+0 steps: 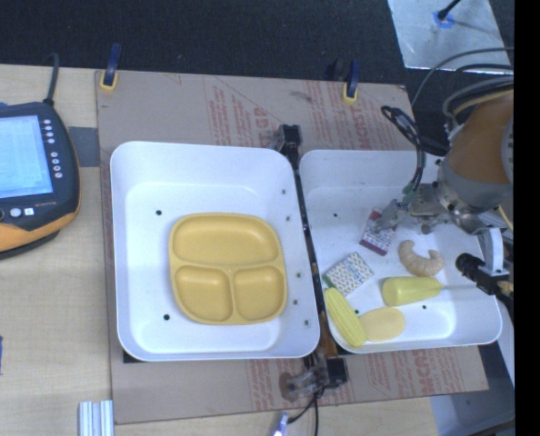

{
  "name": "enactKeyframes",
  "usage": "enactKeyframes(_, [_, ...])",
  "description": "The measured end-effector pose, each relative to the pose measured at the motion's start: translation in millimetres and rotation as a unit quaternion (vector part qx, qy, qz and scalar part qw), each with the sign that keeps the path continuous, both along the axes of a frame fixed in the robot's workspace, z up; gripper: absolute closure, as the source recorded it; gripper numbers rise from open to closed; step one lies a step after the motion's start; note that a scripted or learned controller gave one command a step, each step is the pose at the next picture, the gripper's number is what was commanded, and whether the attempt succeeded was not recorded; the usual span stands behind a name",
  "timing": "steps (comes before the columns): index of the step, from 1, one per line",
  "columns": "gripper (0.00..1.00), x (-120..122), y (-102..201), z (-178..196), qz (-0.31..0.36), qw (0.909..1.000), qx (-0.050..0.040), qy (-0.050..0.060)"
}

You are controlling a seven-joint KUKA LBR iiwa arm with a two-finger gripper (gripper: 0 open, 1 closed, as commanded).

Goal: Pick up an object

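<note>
My gripper (414,214) hangs over the back of the right bin (343,175), below the arm's orange band (481,143). Just to its left lies a small red and white packet (376,235). In front of the gripper rests a beige curved piece (420,260), close to it but apart. Nearer the front lie a yellow-green cylinder (412,289), a pale yellow oval (384,323), a corn cob (345,316) and a checkered packet (349,272).
The left bin (134,243) holds a yellow divided plate (226,267). A tablet controller (20,175) sits on the bench at the far left. Clamps (350,80) and cables (415,139) stand behind the right bin.
</note>
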State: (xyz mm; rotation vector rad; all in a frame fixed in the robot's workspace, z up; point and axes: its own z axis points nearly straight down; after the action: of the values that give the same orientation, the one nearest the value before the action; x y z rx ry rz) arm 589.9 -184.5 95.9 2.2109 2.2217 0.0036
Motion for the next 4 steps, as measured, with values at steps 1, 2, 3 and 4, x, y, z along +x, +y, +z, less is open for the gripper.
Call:
enactKeyframes(1, [0.0,48,8,0,0.0,1.0,0.0011,0.001])
enactKeyframes(2, [0.0,67,30,-3,0.0,1.0,0.0022,0.003])
enactKeyframes(3, [0.0,39,60,-4,0.002,1.0,0.0013,0.006])
enactKeyframes(4, [1.0,39,59,6,0.003,1.0,0.0011,0.006])
